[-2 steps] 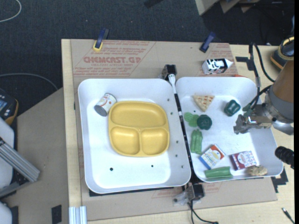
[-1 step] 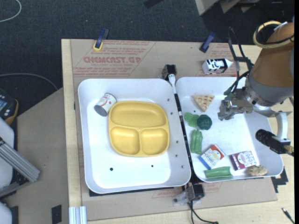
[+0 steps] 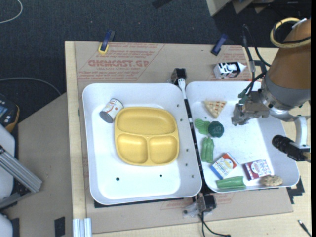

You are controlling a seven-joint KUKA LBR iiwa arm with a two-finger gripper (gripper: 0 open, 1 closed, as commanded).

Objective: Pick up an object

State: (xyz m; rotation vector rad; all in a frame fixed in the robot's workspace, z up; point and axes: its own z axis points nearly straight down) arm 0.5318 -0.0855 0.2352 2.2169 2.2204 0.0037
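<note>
My gripper [image 3: 243, 116] hangs over the upper middle of the right bin [image 3: 281, 162], just right of a tan waffle-patterned wedge [image 3: 215, 107]. Nothing shows between its fingers. Lower left of it lie a dark green ball [image 3: 216, 129], a light green piece [image 3: 201, 125] and a green pickle-like piece [image 3: 208, 149]. Along the bin's front sit a small blue and red carton [image 3: 223, 165], a green bar [image 3: 230, 182], a red and white packet [image 3: 257, 169] and a tan lump [image 3: 271, 180].
The left bin [image 3: 98, 147] holds a yellow divided tray [image 3: 146, 135] and a small tipped can [image 3: 110, 110]. A black and white object [image 3: 229, 69] sits on the bench behind the right bin. A black clamp [image 3: 179, 76] stands between the bins.
</note>
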